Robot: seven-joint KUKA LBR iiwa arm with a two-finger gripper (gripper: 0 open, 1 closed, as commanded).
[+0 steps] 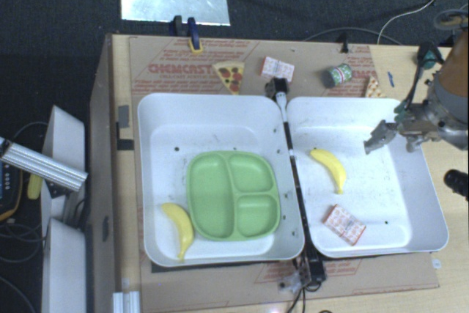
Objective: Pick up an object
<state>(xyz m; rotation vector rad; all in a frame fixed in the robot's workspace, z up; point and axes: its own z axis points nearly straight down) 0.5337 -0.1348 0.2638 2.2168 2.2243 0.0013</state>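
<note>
In the right bin point(410, 231) lie a yellow banana point(331, 168) near the left wall and a red-and-white packet point(344, 223) toward the front. My gripper point(396, 141) hangs over the right bin's far right part, to the right of that banana and apart from it. Its fingers point(378, 136) stand open with nothing between them. The left bin point(168, 121) holds a green divided plate point(233, 196) and a second banana point(179, 228) at the plate's front left edge.
On the bench behind the bins lie a toy pizza slice point(229, 75), a small white packet point(277, 68), a green can point(339, 74) and a cracker-like piece point(372, 86). A black divider point(288, 150) runs between the bins. Cables trail at the back right.
</note>
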